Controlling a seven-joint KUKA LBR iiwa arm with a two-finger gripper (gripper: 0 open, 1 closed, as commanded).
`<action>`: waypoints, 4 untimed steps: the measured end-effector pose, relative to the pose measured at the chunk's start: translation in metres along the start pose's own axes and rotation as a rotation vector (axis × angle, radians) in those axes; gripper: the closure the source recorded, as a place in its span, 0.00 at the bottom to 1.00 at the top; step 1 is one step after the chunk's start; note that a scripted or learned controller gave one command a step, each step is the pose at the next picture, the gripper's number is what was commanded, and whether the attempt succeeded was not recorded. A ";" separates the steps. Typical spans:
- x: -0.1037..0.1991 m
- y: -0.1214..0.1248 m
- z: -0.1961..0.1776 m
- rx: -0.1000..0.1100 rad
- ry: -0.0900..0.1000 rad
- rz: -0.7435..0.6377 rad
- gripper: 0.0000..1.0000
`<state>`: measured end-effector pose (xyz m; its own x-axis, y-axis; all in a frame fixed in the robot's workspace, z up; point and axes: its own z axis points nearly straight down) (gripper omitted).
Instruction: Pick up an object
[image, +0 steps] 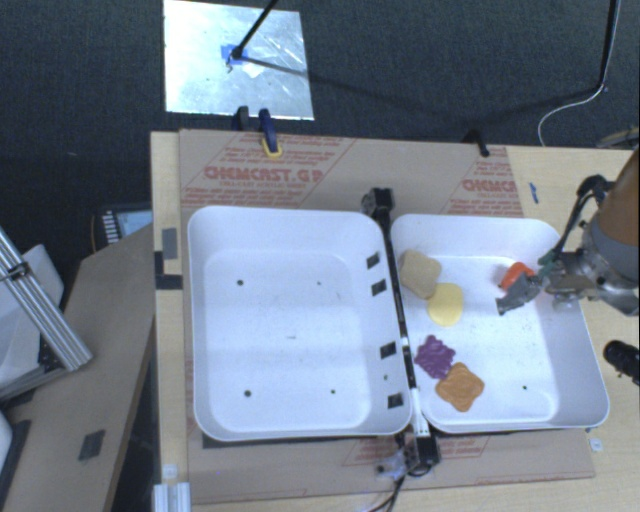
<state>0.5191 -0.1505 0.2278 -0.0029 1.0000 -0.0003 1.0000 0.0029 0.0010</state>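
Note:
The right bin (560, 400) holds a tan lump (420, 272), a yellow round piece (446, 304), a purple piece (434, 355) and an orange-brown piece (459, 386). A small orange-red object (514, 272) lies near the bin's far right part. My gripper (513, 296) hangs over the right side of that bin, its dark fingers just below and beside the orange-red object. Whether anything sits between the fingers is not visible.
The left bin (200, 330) stands beside the right one, split from it by a black divider clip strip (392, 310). The arm (610, 250) enters from the right edge. A shiny metal sheet (238, 58) lies beyond the bench.

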 end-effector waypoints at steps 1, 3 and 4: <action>0.000 0.001 -0.011 -0.003 -0.001 -0.002 1.00; 0.004 0.032 -0.305 -0.019 -0.007 0.004 1.00; -0.046 -0.036 -0.248 0.004 0.000 0.009 1.00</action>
<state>0.4830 -0.1966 0.4753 0.0059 1.0000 -0.0006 1.0000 -0.0059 -0.0029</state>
